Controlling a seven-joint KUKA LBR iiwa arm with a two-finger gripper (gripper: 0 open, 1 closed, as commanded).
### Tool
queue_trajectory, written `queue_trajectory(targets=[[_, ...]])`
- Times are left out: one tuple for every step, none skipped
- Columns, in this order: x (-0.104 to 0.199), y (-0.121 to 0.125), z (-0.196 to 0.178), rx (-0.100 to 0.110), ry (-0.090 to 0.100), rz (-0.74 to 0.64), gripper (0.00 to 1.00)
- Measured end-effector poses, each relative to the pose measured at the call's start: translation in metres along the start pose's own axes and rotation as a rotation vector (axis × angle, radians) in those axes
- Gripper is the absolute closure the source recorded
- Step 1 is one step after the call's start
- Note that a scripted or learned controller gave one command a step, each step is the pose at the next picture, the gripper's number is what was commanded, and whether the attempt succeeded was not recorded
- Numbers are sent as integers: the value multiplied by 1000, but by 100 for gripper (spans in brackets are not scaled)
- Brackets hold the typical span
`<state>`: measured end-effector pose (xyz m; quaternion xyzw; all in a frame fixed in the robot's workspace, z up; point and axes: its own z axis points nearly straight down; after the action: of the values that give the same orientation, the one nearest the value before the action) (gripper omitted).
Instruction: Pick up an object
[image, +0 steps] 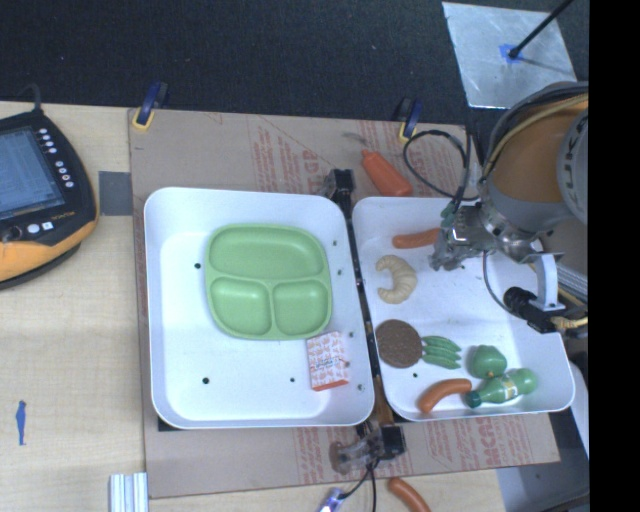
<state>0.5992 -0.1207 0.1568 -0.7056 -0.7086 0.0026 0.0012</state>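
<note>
The hand (452, 248) hung low in the right bin (560, 395), and whether it was open or clenched could not be told. A little orange sausage (414, 239) lay just to its left, its long side pointing at the hand.

A pale wooden bench (70, 330) under brown cardboard (250, 150), dark carpet (250, 50) behind.

I can't read the gripper (452, 250) fingers, the arm (540, 160) is cut off at three o'clock, and the sausage (410, 493) at six.
</note>
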Motion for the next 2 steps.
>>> queue_trajectory(targets=[[-93,26,-1,-3,1,2,100],[-5,57,47,0,3,-2,100]])
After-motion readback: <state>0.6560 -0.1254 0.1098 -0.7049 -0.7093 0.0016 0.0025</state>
